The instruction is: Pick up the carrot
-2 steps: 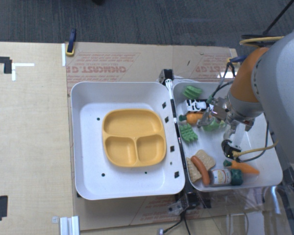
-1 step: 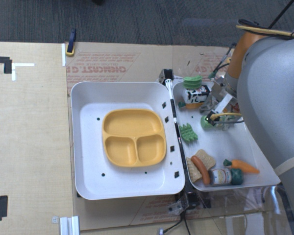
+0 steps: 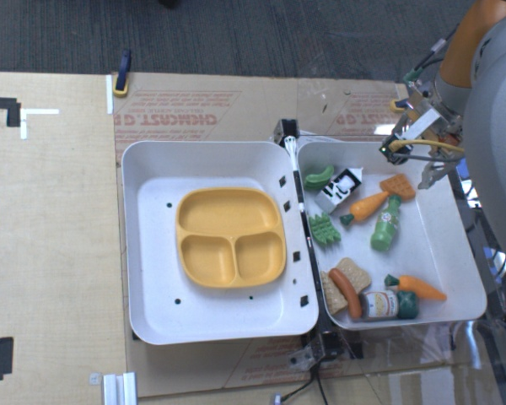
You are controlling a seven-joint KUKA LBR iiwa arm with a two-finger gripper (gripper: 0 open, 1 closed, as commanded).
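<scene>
Closest to the lens, at the front edge of the right bin [image 3: 468, 260], a dark bottle [image 3: 386, 305] with a pale label lies on its side. A reddish sausage [image 3: 346, 294] rests against it, across a tan slice of bread [image 3: 348, 277]. Just behind the bottle lies a second carrot [image 3: 420, 288], smooth and tapered, with its green top to the left and its orange tip pointing right and slightly toward the front. The carrot [image 3: 368, 206] nearer the gripper sits in the middle of the same bin. Its long axis runs diagonally, with the green leafy end at the lower left and the narrow orange tip aimed up and right. Things crowd round it: a glossy green bottle [image 3: 385, 226] just beside its lower flank, a flat orange ridged cracker [image 3: 397, 186] near its tip, a black-and-white card [image 3: 341, 186] to its upper left, and a ribbed green leaf piece [image 3: 325, 229] next to its leafy end. A curved green pod [image 3: 318, 176] lies at the far left corner. The left bin [image 3: 143, 251] holds a yellow three-part plate [image 3: 185, 226], matte and round-cornered. The gripper [image 3: 427, 169] hangs over the far right part of the right bin, near the cracker and apart from both carrots. Whether it is open or closed, or has hold of anything, cannot be told from this angle.
</scene>
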